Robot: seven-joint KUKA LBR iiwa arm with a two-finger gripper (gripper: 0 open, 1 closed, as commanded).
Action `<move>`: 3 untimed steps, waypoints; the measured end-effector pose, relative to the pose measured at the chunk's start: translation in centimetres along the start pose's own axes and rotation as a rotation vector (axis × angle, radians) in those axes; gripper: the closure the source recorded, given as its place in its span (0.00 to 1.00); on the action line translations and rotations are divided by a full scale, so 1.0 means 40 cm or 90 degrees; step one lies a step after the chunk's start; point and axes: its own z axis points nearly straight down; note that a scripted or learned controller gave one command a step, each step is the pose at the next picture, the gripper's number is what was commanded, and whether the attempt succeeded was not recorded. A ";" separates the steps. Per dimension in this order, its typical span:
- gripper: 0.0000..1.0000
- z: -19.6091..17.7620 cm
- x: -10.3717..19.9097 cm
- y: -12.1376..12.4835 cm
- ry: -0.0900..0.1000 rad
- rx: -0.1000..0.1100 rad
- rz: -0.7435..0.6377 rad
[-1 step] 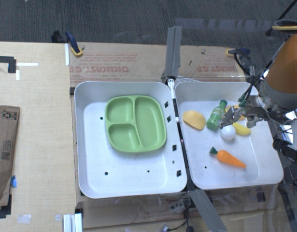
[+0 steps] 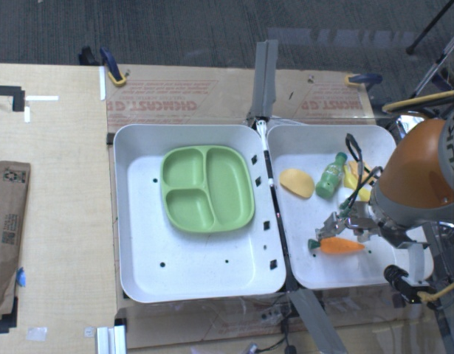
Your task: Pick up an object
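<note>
The right bin (image 2: 308,268) holds several small things. An orange carrot with a green tip (image 2: 341,247) lies near its front edge. Further back are a yellow rounded piece (image 2: 297,183), a small green bottle (image 2: 330,177) and a yellow item (image 2: 353,175) partly hidden by a black cable. My gripper (image 2: 336,228) is low in this bin, right above the carrot's left half and very close to it. The arm's orange band (image 2: 421,168) hides the bin's right side. I see nothing lifted off the bin floor.
A green divided plate (image 2: 208,189) lies in the left bin (image 2: 138,271). A raised divider (image 2: 269,190) with black clips separates the two bins. A brown paper bag (image 2: 7,234) lies on the bench at far left.
</note>
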 end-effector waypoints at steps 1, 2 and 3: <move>1.00 -0.023 -0.001 0.002 0.000 -0.001 0.002; 0.00 -0.024 -0.001 0.002 0.000 -0.001 0.002; 0.00 0.056 0.061 -0.005 0.000 0.000 -0.081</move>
